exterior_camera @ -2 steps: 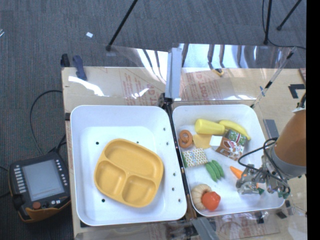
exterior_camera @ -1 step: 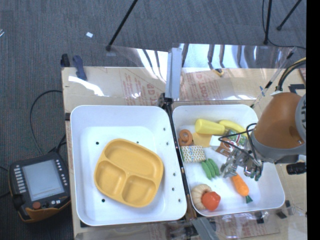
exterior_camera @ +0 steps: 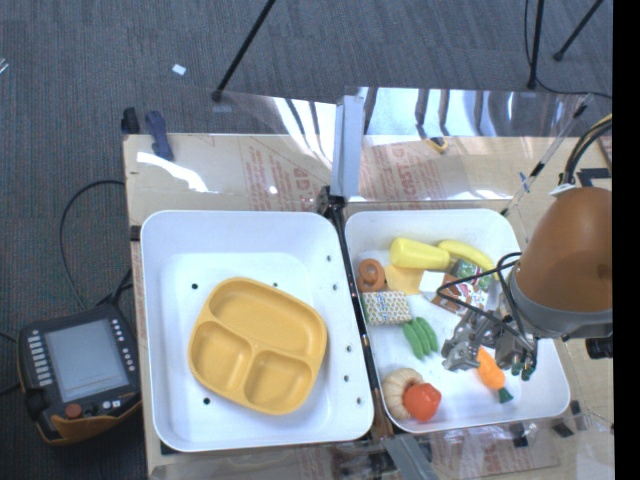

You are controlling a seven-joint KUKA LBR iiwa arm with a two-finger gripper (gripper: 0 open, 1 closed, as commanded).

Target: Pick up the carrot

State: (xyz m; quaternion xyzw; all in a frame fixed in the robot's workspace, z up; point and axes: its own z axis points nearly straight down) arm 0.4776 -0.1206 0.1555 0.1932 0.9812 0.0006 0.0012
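**One high camera looks down on two bins**

A single fixed camera hangs above the bench [exterior_camera: 240, 173], tilted so it faces down and slightly forward. Both white bins sit in the lower half of the frame: the left bin [exterior_camera: 170, 248] and the right bin [exterior_camera: 540, 393], side by side. Dark carpet [exterior_camera: 100, 48] fills the top, showing the lens takes in floor beyond the bench's far edge. The view is set well back, wide enough to catch a handheld control pad [exterior_camera: 78, 368] on the floor at lower left. The arm [exterior_camera: 570, 253] enters from the right edge, close under the lens.
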